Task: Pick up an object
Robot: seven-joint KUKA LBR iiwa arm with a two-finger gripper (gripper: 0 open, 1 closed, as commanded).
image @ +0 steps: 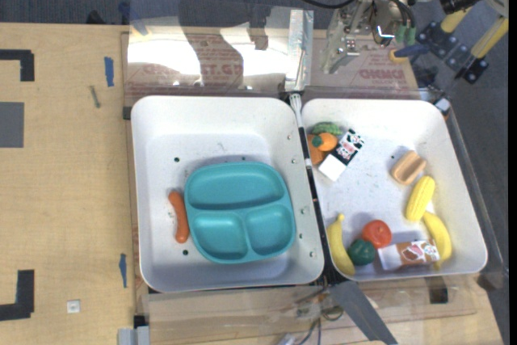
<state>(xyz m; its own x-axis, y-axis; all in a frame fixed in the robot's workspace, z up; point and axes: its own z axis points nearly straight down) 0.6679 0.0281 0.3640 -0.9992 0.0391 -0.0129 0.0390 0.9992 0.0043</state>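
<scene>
From the camera above the bench, I see my claw (349, 51) raised behind the far wall of the right bin (464, 174), above the clear panel there, with nothing between its fingers; I cannot tell if they are apart or closed.

In the left bin (153, 125) a teal divided plate (240, 210) lies on the floor, with three compartments, and no item is in any of them. Just beside its left edge lies an orange carrot (179, 216), nearly touching the plate.

The right bin holds many small things I could pick. Near its far left corner sit a green and orange vegetable (323, 137), a black and white carton (348, 146) and a white block (332, 169), all close together. Toward the right wall lies a hot dog bun (408, 166), and below it a yellow corn cob (419, 198). A banana (438, 233) lies near the front right corner. Another banana (338, 246) lies along the left wall at the front, and just beside it are a red tomato (376, 233), a dark green item (361, 253) and a small red and white packet (412, 253)
</scene>
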